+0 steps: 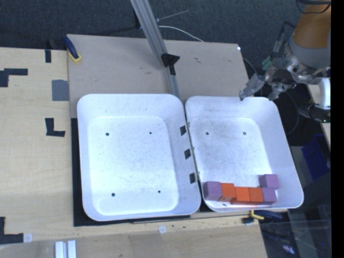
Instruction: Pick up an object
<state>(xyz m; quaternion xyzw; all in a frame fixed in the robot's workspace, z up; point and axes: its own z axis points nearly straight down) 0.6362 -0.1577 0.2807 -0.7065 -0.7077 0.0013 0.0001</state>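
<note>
Nothing picked yet: gripper (259,89) at upper right over right white plastic bin (279,122) rim, fingers spread, holding nothing. Purple and orange blocks (242,191) untouched, lower right corner.

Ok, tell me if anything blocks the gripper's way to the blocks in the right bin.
Nothing visible does. The gripper hangs over the right bin's far rim; the purple and orange blocks lie against its near wall, with bare floor between.

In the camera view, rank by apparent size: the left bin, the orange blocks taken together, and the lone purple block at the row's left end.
1. Left bin, by far the largest.
2. Orange blocks, a short row along the right bin's near wall.
3. Purple block, smallest, roughly matching a single orange one.
</note>
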